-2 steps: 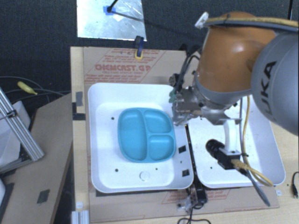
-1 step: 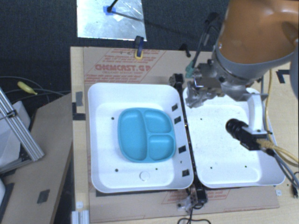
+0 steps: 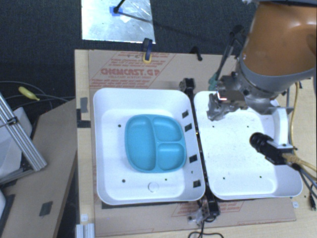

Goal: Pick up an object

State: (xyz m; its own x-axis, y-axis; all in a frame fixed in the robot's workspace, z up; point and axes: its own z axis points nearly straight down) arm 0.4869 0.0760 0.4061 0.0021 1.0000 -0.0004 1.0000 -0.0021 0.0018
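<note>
Two white bins (image 3: 105, 182) flank a divider; fingers (image 3: 216, 110) hover over the right bin's far-left corner, their spread unclear.

The arm (image 3: 280, 33) entered from the right of the camera view, its large orange band filling the upper right corner. Below the band, the grey wrist (image 3: 252, 90) angled down and to the left. The claw (image 3: 217, 110) hung at the end of the wrist, pointing downward, with a small red light glowing on its body. The set of its tips could not be made out.
</note>
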